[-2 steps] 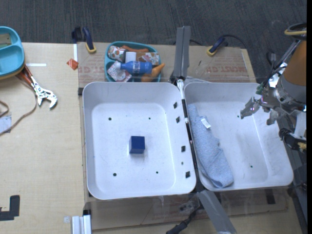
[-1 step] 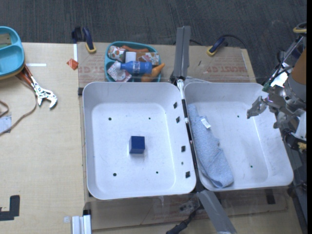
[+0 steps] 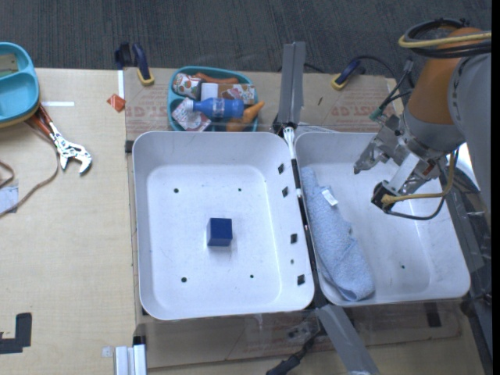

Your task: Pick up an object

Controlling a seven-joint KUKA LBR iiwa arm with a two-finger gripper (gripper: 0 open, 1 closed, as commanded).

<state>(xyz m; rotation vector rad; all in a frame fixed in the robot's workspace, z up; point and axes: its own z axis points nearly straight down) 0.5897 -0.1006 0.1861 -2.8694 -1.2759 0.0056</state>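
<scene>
You see the bench with two white bins side by side on it, the left bin and the right bin. The arm comes in from the right and bends down over the back part of the right bin. In this bin a blue-grey cloth lies close along the left wall. Its long axis runs from the back of the bin to the front, and it slants a little to the right at the front end, where the cloth is wider and reaches the front wall. The pincer hangs over the back half of the right bin, to the right of the back end of the cloth and apart from it. From this angle you cannot tell whether the pincer is spread or pressed together, and you cannot see anything pinched in it. Behind the left bin stands a teal bowl full of small mixed things, and a wrench lies on the bench far to the left. A small blue cube sits alone near the middle of the left bin, well apart from the pincer. It has no long axis, and its sides run about parallel to the bin walls. A small white tag lies on the back part of the cloth.
</scene>
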